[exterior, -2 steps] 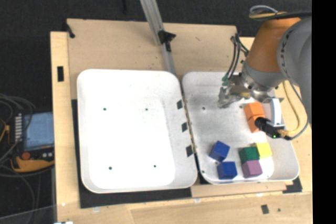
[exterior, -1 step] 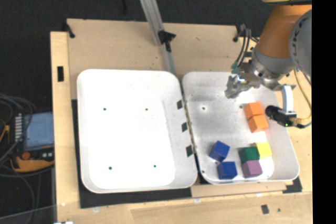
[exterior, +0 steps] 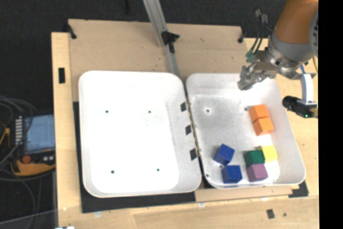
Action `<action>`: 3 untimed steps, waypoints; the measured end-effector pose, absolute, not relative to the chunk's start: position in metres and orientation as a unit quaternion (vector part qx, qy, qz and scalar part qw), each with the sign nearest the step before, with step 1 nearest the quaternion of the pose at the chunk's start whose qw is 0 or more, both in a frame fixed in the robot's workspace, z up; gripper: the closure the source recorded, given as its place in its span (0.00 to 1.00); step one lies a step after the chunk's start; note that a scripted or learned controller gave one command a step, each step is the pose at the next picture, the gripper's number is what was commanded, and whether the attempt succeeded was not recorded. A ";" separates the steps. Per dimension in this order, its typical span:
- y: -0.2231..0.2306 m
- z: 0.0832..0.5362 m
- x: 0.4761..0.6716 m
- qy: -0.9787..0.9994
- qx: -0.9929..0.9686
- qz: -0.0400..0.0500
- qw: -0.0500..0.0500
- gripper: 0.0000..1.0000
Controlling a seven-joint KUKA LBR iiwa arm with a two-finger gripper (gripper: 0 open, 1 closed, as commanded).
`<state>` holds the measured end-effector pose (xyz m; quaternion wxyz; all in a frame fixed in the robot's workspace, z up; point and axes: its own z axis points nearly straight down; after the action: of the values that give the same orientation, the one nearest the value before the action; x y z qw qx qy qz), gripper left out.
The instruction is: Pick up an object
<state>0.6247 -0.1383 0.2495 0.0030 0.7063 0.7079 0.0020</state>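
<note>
1. Two shallow white bins sit side by side on a pale wooden bench [exterior: 134,40]. Both are smooth, glossy plastic with rounded corners. The left bin [exterior: 134,131] has a few small dark dots on its floor.
2. In the right bin [exterior: 214,96], small matte cubes lie along the right and near edges: two orange blocks [exterior: 261,118] touching each other by the right wall, a yellow block [exterior: 269,153], a green block [exterior: 254,158] and a purple block [exterior: 258,171] bunched in the near right corner, and two blue blocks [exterior: 227,163] at the near edge.
3. The arm's orange band [exterior: 297,16] and grey wrist lean in over the right bin's far right corner.
4. The gripper [exterior: 247,81] points down and left above that far edge, well apart from the cubes. Its fingers look drawn together with nothing between them, though it's blurry from here.
</note>
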 end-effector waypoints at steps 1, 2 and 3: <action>-0.090 0.257 0.622 0.710 0.705 0.001 0.000 1.00; -0.046 0.247 0.612 0.709 0.705 0.000 0.000 1.00; -0.003 0.248 0.606 0.710 0.705 0.000 -0.001 1.00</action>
<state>0.6064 -0.0031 0.2484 -0.0005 0.7047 0.7095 0.0003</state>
